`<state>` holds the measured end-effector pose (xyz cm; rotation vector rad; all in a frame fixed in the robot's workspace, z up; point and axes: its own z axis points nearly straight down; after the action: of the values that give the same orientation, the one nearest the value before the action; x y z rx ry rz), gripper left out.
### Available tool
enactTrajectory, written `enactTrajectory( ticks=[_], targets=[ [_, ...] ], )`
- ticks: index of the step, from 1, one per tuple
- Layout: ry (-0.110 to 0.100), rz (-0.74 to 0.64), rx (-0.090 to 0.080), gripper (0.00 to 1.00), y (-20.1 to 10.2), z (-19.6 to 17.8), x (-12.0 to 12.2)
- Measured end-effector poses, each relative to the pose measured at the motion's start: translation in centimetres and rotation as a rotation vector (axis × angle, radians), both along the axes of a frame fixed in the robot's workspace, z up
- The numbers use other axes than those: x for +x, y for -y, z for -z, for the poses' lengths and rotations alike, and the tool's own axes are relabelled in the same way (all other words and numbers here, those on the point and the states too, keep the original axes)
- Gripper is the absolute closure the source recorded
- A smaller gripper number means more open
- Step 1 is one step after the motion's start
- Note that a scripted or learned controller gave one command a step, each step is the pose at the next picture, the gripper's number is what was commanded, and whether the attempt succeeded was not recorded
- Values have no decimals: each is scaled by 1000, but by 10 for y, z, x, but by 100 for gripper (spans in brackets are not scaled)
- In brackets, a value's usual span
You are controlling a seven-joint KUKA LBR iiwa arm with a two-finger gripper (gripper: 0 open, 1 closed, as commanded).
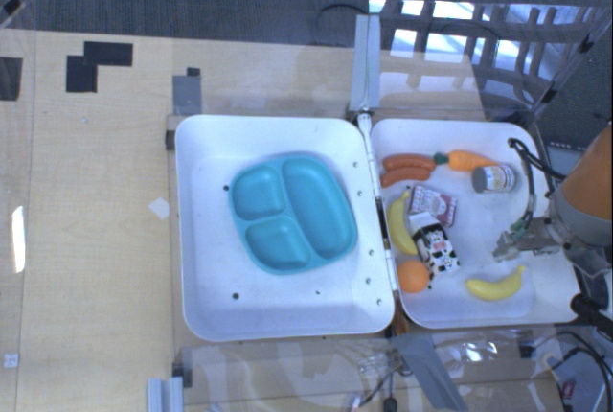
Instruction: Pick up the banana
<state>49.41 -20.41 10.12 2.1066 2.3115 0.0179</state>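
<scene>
Low over the right-hand shallow white plastic bin, the end effector hovers, its grip state impossible to tell. Just below it lies the curved yellow banana; descending squarely across its middle should seat a grasp.

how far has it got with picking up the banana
Done: the arm has reached into the right bin, and the gripper sits just above the banana. In hand: nothing visibly; the banana lies flat on the bin floor. A second banana lies by the bin's left wall. Left: closing on one and lifting it.
</scene>
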Motion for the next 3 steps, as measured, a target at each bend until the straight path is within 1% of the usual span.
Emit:
enactTrajectory(
  ticks=[1, 2, 3],
  targets=[
    [0, 0, 0, 0, 0, 0, 0],
    [-3, -314, -7, 0, 1, 11, -2],
    [-2, -533, -16, 0, -17, 11, -1]
  ],
)
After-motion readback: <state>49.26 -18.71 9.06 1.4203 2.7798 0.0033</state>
